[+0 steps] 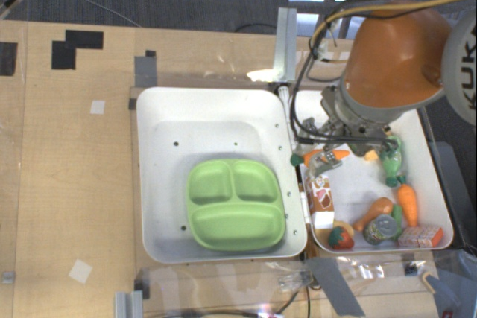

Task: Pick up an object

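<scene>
The right bin holds several toy foods. Among them are a carrot, a strawberry, a small can, a pink box, a green vegetable and a printed white carton against the bin's left wall. My gripper is low over the bin's upper left part, beneath the orange wrist band. It sits right by a small orange piece and the top of the carton. The wrist hides most of the bin's back half.
The left bin carries a green divided plate in its front half. A brown-orange toy lies next to the can. Cables loop off the wrist over the wall between the bins.
</scene>
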You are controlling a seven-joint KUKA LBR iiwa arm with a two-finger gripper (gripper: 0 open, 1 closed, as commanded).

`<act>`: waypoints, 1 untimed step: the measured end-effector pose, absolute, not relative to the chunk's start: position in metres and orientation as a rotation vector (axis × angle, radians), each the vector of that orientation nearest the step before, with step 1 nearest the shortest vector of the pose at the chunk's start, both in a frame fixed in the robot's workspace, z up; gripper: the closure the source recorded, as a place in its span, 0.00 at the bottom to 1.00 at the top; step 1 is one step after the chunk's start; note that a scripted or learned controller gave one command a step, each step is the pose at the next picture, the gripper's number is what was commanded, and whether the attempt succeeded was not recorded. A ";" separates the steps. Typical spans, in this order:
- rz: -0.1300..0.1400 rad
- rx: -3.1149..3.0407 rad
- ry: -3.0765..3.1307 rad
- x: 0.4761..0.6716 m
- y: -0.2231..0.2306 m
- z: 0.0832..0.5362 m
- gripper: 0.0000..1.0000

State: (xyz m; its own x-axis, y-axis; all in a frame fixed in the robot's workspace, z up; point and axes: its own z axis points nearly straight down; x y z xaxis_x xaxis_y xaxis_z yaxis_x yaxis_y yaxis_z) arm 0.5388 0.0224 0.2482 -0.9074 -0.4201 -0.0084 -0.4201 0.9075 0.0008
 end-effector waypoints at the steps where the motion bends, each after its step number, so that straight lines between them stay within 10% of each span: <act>1: -0.004 -1.045 2.950 0.595 -0.017 0.278 1.00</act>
